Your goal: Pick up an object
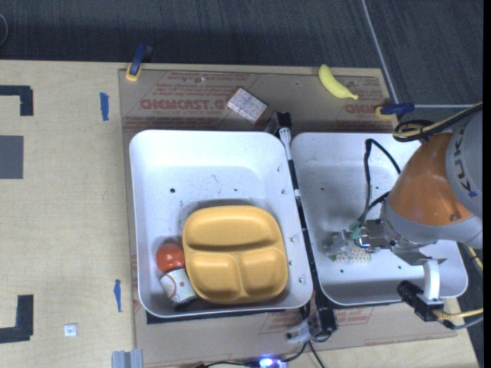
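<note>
Trouble is likeliest in the right bin point(453, 278), where the gripper point(347, 244) sits low over the floor near the middle, reaching in from the right. Something small and pale with a speckled patch point(354, 256) lies just below it, but the spot is blurred and I cannot tell what it is, or whether the gripper is open, closed, or has anything in it.

The clearer candidates for picking sit in the left bin point(153, 159): a yellow tray point(234, 253) with three compartments, lying flat toward the near side, and a small orange-and-white object point(173, 271) wedged against its left edge, close to the bin wall.

Risks, as a judgement: if the gripper closes where it is, it may pinch at the bin floor or take only a shallow hold, so the thing slips on the lift. The cables point(372, 171) looping by the wrist hang near the bin wall and could snag on a sideways move. Should the arm cross to the left bin, the tray looks too broad for a two-finger grasp except at its rim, and the small object is crowded between tray and wall, leaving little room for fingers.
</note>
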{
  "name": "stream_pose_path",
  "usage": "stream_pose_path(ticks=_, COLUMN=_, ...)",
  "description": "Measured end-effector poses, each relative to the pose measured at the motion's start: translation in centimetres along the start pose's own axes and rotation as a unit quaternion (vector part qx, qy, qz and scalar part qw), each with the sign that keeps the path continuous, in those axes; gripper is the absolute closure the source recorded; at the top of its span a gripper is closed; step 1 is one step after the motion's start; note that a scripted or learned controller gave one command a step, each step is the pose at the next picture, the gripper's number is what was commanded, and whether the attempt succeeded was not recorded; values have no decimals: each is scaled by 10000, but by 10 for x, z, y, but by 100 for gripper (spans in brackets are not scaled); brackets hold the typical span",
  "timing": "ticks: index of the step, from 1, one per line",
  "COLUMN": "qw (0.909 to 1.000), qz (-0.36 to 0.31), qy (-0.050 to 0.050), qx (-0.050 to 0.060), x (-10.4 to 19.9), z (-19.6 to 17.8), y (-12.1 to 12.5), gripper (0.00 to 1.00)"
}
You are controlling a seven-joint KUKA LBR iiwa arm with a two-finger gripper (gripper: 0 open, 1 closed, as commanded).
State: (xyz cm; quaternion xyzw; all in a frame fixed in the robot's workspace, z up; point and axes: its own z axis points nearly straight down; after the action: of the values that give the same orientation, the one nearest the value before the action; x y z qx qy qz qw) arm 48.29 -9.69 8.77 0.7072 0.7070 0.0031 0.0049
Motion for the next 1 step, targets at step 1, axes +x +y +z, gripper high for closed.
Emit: stream_pose_path(ticks=1, qw=10000, qz=-1, qy=1, qx=-1, x=0, z=0, y=0, gripper=0)
